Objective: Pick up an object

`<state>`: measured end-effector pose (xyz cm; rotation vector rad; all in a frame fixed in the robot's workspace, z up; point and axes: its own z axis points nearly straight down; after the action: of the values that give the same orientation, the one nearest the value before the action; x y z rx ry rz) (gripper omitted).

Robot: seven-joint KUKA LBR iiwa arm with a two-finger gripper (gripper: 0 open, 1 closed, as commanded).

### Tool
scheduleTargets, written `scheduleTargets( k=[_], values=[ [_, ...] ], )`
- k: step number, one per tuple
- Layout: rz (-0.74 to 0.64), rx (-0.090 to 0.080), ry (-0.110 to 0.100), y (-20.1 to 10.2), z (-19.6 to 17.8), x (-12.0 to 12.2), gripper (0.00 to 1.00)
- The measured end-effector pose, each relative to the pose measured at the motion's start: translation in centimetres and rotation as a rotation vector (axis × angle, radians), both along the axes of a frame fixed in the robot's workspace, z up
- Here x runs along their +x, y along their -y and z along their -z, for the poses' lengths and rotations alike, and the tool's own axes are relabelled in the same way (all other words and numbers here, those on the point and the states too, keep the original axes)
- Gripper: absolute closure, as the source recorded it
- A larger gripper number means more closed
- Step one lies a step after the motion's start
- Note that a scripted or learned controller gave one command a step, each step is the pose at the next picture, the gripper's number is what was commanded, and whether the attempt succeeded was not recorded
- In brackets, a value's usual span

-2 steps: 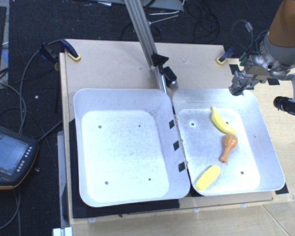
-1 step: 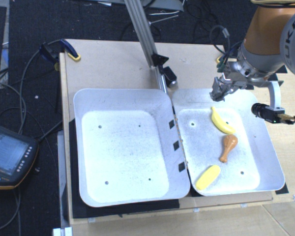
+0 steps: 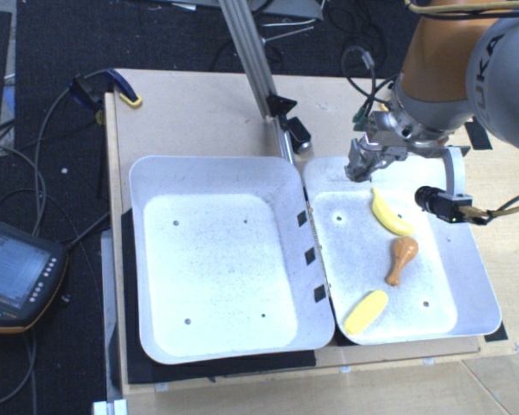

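Arm enters from upper right of frame, wrist angled down-left; gripper (image 3: 361, 169) over the top edge of the right bin (image 3: 467, 296), nothing seen in it, opening can't tell. Right bin holds banana (image 3: 388, 214) just below gripper, drumstick-shaped toy (image 3: 401, 258) at centre, yellow oblong piece (image 3: 364, 312) lower left. Left bin (image 3: 156, 180) at centre-left of frame.

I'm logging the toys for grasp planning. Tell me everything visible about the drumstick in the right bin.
The drumstick is a small toy chicken leg, orange-brown with a smooth, plastic look. It has a rounded meaty end toward the bin's far side and a narrower bone end pointing near-left. It lies flat on the right bin floor, between the banana and the yellow oblong piece, touching neither. The tool is apart from it.
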<state>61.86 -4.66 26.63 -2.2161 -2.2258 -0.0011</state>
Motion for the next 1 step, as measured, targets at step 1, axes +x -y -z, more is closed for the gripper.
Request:
scheduleTargets(
  k=[1],
  values=[
    [0.001, 0.0, 0.0, -4.02, 0.31, -1.56, 1.0]
  ],
)
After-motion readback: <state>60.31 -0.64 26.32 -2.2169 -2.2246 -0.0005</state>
